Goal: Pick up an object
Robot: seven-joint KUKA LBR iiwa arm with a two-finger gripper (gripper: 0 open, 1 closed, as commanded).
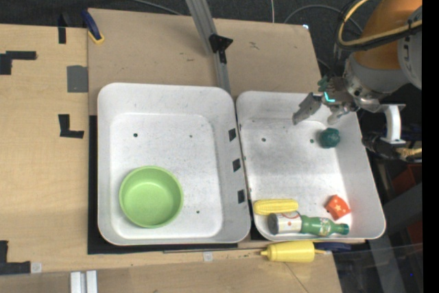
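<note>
Two white bins were observed side by side. The gripper (319,111) was seen with fingers spread apart, nothing between them, above the right bin (288,154). A teal ball (330,138) was noted just beside it at five o'clock.

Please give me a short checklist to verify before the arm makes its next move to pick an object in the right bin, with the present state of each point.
1. Gripper open: ok, fingers look spread.
2. Nothing between the fingers: ok.
3. Target near: ok, teal ball lies just below the gripper.
4. Ball free of neighbours: ok, green bottle, yellow corn and orange piece lie apart, at the near wall.
5. Gripper above the ball: not ok, it is offset.
6. Height above right bin: cannot tell.
</note>
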